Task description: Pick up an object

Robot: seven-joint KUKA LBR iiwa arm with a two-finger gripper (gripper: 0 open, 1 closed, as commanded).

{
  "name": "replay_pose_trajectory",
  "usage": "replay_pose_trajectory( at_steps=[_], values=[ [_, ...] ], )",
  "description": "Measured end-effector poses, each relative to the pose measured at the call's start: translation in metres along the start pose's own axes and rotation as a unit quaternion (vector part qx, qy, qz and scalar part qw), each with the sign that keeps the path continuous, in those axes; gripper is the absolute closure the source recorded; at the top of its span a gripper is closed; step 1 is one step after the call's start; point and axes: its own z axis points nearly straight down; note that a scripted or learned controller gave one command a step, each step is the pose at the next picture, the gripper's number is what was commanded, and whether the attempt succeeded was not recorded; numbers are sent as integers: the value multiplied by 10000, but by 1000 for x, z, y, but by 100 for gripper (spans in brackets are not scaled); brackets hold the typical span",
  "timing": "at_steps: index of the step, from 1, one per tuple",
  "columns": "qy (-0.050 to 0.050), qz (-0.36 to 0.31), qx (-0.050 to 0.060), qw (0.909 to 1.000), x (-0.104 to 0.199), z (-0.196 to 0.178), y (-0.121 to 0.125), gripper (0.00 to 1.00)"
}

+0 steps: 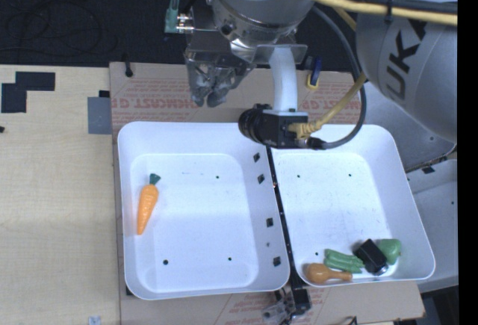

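Near the left wall of the left bin (127,166) lies the carrot (146,205), alone and well clear of my end effector (211,92), which hangs above that bin's far edge; whether it is wide or narrow I cannot tell. I judge the carrot light, stiff and smooth, best pinched across its thick middle.

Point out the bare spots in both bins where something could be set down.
Left bin: bare everywhere right of the carrot. Right bin: bare across its far and middle floor. Crowded only in its near corner: green pod, black block, tan piece.
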Motion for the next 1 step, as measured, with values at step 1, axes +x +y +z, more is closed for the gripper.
replay_pose_trajectory(
  at_steps=[1],
  values=[
    [-35,38,45,10000,-3,101,15,100]
  ],
)
